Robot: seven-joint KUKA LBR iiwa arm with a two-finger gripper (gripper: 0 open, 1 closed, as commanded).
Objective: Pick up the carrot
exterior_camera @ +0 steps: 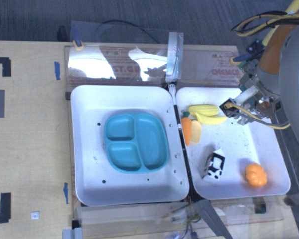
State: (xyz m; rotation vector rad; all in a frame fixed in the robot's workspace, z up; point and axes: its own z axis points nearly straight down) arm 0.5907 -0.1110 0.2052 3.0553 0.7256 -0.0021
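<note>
Carrot [187,131] lies in the right bin [274,148], along that bin's left wall beside the divide between the two bins, with its green top pointing toward the far side. A pale yellow-orange piece [196,132] rests against its right side, touching it. Just beyond the two, a yellow banana [207,114] lies crosswise, close to the carrot's green end. Nearer the front of the same bin stand a small black-and-white object [215,166] and, to its right, a round orange fruit [255,175], both well apart from the carrot. The gripper [252,108] hangs over the far right part of this bin, apart from the carrot; whether it is open or closed cannot be told. The left bin [84,133] holds a teal divided plate [136,141].
</note>
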